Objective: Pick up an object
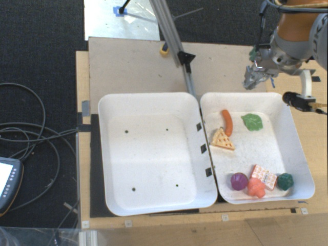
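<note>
Objects for picking are gathered in the right white plastic bin (pixel 294 137): an orange sausage-shaped toy (pixel 227 122) and a yellow cheese-like wedge (pixel 223 140) near its left wall; a green leafy piece (pixel 252 121) towards the far edge; a purple ball (pixel 239 181), a red lump (pixel 256 188), a patterned pink block (pixel 264 176) and a dark green piece (pixel 285 181) along the near edge; the gripper (pixel 253 79) is seen above the bench beyond the bin's far rim, and whether it is open cannot be told.

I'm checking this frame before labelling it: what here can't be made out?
- Gripper: small and blurred in the camera view, so the state of its tip is unreadable.
- Arm: cut off by the top and right edges.
- Pink object: too small to identify.
- Patterned box: print too small to read.
- Handheld screen: cut by the left edge.
</note>
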Controlling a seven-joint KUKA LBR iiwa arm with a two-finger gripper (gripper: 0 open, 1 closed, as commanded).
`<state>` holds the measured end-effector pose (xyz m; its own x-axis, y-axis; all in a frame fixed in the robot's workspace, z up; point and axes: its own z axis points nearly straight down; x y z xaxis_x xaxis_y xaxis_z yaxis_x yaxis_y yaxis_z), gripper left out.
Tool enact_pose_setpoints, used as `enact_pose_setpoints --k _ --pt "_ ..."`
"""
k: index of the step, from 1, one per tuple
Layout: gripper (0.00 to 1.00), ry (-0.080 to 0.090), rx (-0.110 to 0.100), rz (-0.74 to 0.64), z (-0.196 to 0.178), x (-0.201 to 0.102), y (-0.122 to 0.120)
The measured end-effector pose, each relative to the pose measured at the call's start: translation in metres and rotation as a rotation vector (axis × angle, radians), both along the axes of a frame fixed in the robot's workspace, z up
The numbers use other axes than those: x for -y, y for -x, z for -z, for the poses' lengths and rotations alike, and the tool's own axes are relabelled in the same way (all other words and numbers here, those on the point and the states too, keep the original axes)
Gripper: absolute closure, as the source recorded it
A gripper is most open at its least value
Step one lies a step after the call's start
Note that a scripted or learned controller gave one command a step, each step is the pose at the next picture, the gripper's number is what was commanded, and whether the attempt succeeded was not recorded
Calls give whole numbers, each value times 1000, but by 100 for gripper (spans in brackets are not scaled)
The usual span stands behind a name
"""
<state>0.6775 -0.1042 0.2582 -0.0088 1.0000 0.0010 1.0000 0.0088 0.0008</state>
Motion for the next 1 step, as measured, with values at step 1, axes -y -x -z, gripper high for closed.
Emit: enact_pose_setpoints --k 1 --pt "100 -1 1 -1 -5 -53 6"
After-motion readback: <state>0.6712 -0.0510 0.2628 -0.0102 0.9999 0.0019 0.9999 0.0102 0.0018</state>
